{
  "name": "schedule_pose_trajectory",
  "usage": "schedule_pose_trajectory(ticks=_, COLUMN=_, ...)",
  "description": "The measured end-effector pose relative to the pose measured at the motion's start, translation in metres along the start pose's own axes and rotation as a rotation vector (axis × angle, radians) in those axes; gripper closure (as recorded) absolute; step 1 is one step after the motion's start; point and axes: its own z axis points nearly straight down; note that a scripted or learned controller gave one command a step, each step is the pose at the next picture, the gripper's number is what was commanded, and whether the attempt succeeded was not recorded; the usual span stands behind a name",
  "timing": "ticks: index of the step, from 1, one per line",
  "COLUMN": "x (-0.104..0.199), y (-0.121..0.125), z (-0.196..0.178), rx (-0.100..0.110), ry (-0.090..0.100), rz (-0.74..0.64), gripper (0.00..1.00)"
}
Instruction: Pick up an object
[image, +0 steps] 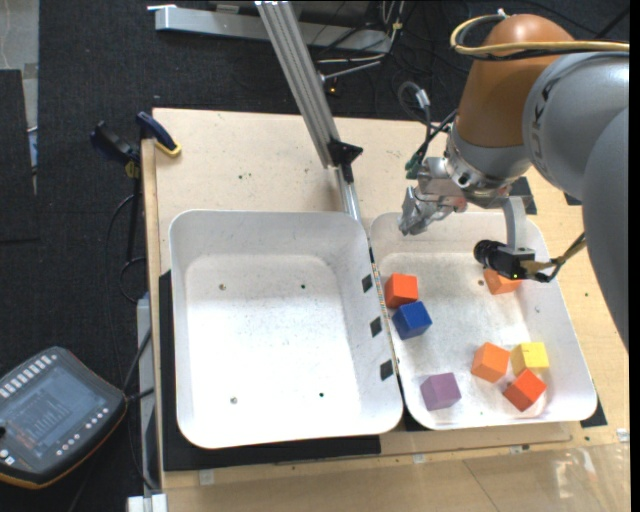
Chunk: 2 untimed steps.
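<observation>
Several small blocks lie in the right bin (560, 330): an orange cube (402, 288) and a blue cube (412, 319) near the divider, a purple cube (440, 390) at the front, then an orange block (490, 361), a yellow block (533, 355) and a red-orange block (525, 389) clustered at the front right. Another orange block (500, 281) sits toward the back right, partly under a black cable part. My gripper (417, 218) hangs above the bin's back left corner, over none of the blocks. Nothing shows between its fingers.
The left bin (200, 300) stands beside the right one. A slanted metal rail (310, 100) crosses the back of the bench down to the bins' divider. A blue and yellow clamp (140, 140) sits at the bench's back left. A handheld pendant (50, 410) lies at the lower left.
</observation>
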Motion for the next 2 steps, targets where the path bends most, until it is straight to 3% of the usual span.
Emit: schedule_pose_trajectory(ticks=2, x=0.102, y=-0.024, z=-0.010, rx=0.001, ry=-0.001, rz=0.001, gripper=1.00)
